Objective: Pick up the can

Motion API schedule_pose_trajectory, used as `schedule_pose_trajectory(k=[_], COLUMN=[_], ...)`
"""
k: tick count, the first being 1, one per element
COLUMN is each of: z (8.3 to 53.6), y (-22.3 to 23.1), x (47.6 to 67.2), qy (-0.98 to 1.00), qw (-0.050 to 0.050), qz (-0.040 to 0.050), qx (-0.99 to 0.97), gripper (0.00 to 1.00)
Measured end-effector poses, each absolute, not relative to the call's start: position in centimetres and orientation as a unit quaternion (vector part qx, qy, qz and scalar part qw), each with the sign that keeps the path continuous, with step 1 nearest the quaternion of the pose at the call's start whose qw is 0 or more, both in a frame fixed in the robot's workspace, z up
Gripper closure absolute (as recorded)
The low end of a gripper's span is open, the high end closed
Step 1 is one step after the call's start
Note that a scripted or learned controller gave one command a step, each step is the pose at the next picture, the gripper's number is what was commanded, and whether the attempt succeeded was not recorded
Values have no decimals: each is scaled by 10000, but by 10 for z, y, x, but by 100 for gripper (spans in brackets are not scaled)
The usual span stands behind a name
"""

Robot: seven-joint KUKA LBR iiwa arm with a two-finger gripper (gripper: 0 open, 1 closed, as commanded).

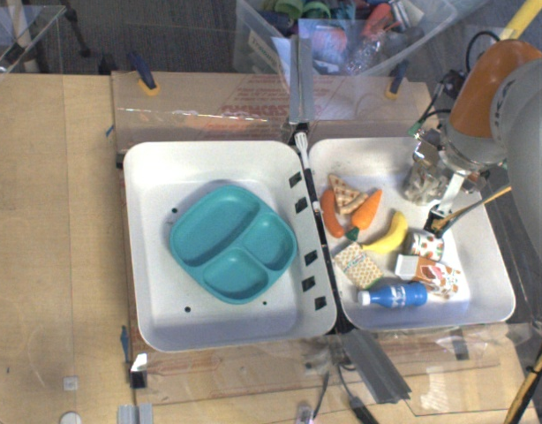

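**Position of parts.** The end effector (426, 182) hangs over the rear right part of the right bin (492, 312), close to the back wall. Whether it is wide or narrow cannot be told from this view; nothing is seen held in it.

**Task item.** The can (442, 278) is judged to be the short item with a printed label lying near the front right of the same bin. The identification is not certain at this resolution. It lies just beside the blue bottle (396, 296), with a small pale item (428, 245) just behind it. The banana (390, 236) is near, on the divider side.

**Other contents.** A carrot (366, 209) and a wedge-shaped toy (345, 195) lie further back. A teal divided plate (233, 253) sits in the left bin (143, 237), well apart from the work.

**Step in hand.** Approach; the end effector is not yet above the can.

**Recommendation.**
- Travel toward the front of the bin before descending.
- Close across the can's narrow dimension.
- Keep the descent off the bottle and the pale item, since crowding is the chief risk.
- Confirm the hold on lifting.
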State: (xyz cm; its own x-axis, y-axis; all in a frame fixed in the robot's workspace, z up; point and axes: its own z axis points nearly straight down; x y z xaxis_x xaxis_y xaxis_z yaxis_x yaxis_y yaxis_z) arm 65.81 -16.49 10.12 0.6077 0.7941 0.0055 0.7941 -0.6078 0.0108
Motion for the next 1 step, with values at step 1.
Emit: schedule_pose_trajectory(k=[1], z=[91], y=[-164], x=[663], qy=[4197], qw=[24], qz=[32], qx=[9077], gripper=[100])
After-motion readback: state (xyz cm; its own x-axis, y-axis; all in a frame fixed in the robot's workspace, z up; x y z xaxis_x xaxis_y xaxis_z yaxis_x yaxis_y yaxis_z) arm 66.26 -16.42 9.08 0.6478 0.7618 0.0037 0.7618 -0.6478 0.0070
